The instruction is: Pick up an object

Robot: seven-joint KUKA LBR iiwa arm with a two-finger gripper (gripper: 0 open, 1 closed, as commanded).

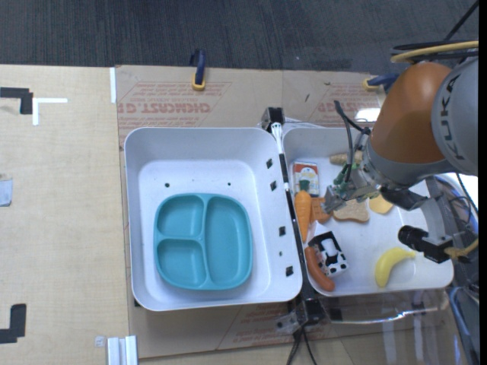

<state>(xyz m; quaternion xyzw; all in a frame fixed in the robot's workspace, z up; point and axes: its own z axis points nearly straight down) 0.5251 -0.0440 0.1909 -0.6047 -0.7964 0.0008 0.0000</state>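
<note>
The arm (415, 124) reaches in from the right and hangs over the right bin (434, 280). Its gripper (340, 196) is low, near the bin's centre, just at 9 o'clock from the toast (352, 212) and just at 3 o'clock from the carrot (303, 213). The wrist and some cables cover it from above, so I cannot tell if it is released or clenched, and nothing can be seen held in it.

All the loose things lie in the right bin. The carrot lies along the left wall, with a small box (306, 179) at 12 o'clock from it. At 6 o'clock from the carrot there is a sausage (319, 271), and a black and white toy (329, 254) is touching it. The banana (390, 265) lies apart, at about 4 o'clock from the gripper. A yellow piece (382, 203) lies just beside the toast at 3 o'clock.

The left bin (137, 204) has a teal tray (204, 241) with three compartments, lying flat in the middle.

I judge that the gripper came down to try the toast or the carrot, because these are nearest to it. The toast is flat and thin, so it may be hard to catch. The carrot is close to the wall, which leaves little room on that side.
</note>
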